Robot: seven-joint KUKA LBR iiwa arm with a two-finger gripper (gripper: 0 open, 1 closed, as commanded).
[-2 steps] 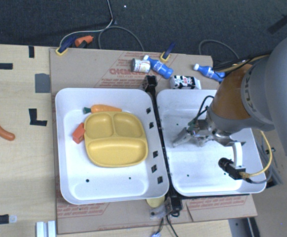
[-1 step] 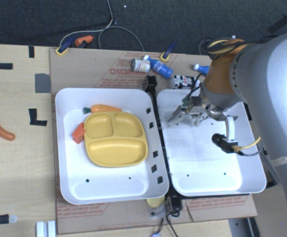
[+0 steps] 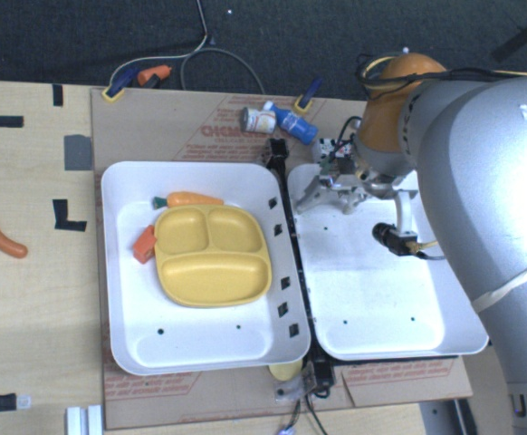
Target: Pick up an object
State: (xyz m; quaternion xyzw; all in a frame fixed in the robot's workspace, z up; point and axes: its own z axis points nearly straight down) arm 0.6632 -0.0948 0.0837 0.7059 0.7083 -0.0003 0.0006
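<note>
- My end effector (image 3: pixel 336 193) sits over the upper left corner of the right bin (image 3: pixel 381 320), close to the divider between the two bins. I cannot tell whether it is released or clenched; the metal parts there blur together at this angle.
- Nothing shows in its grasp, so I judge the pick has not happened yet. The whole task remains: choosing a thing, closing on it, lifting it.
- The likely candidates lie in the left bin (image 3: pixel 123 279): a yellow divided plate (image 3: pixel 214 254) in the middle, an orange carrot (image 3: pixel 194 199) touching the plate's upper edge, and a small red piece (image 3: pixel 144 244) against its left side.
- From where I hover, those things are across the divider, so I would have to move left to reach any of them.
- The carrot's green tip and the red piece are partly tucked behind the plate's rim, so their full shapes are hard to make out.
- My own grey arm (image 3: pixel 481 179) covers the right bin's upper right part; whatever lies beneath is hidden.
- On the tabletop (image 3: pixel 28 333) outside the bins lie an orange sausage-shaped thing (image 3: pixel 3 236) at far left and a blue-and-white bottle (image 3: pixel 280 120) above the bins.
</note>
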